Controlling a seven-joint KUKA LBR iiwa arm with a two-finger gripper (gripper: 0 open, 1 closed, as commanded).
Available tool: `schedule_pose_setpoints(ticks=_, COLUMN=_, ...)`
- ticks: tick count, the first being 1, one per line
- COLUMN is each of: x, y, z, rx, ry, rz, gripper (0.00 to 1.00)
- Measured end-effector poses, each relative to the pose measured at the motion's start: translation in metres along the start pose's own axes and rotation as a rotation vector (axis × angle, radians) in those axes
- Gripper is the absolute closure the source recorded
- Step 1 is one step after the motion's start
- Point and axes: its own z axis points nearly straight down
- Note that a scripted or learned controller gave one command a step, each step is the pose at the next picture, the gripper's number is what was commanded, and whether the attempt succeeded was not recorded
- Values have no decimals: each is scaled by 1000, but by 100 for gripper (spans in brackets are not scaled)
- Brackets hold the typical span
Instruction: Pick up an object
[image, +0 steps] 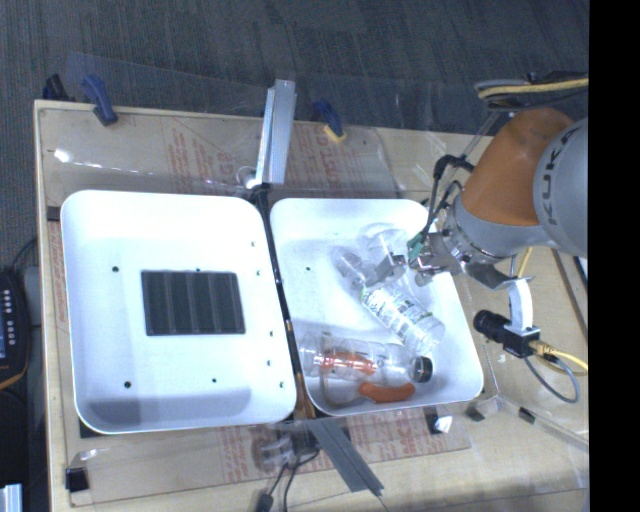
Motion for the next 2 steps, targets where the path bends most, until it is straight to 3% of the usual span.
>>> schedule_pose_setpoints(ticks=1, x=-8, y=-2, z=100, rx=-7, ry=-1, rz=-168, gripper=0)
schedule_pose_setpoints(ticks=2, x=33, y=55, z=109, rx=-7, ry=-2, rz=-217, gripper=0)
